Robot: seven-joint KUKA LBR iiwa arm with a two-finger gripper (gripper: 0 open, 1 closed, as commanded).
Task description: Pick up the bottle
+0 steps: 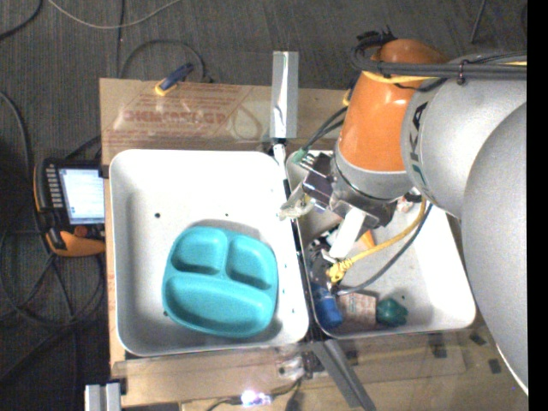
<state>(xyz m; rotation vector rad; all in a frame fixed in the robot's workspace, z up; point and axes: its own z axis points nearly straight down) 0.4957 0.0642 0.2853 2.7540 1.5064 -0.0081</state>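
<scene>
Claw [318,245] sits low over the left end of the right bin [445,302], under the grey arm [479,169] with its orange band [385,114]. Wrist hardware and cables crowd the spot; cannot tell how the claw is set or whether it has anything in it. A yellow cable [377,247] loops from the wrist down toward the bin floor.

Bottle: the blue object [325,306] lying in the right bin's near-left corner, against the wall that divides the bins, looks like it. It lies just below the claw; contact cannot be made out. Just beside it, to the right, a brownish packet [358,305], then a dark green lump [392,312], all three in a row along the near wall.

Left bin [137,195]: a teal divided plate [223,279] lies upside up near the front right corner, three compartments showing, tilted slightly against the bin floor.

Desk [180,114] behind the bins is brown board with faint printing. A small blue and yellow item [173,79] rests on its far left edge. A metal post [283,97] stands at the back between the bins. Left of the desk, a handheld screen unit [73,199] with orange trim lies on the dark carpet [68,24], cables trailing around.
</scene>
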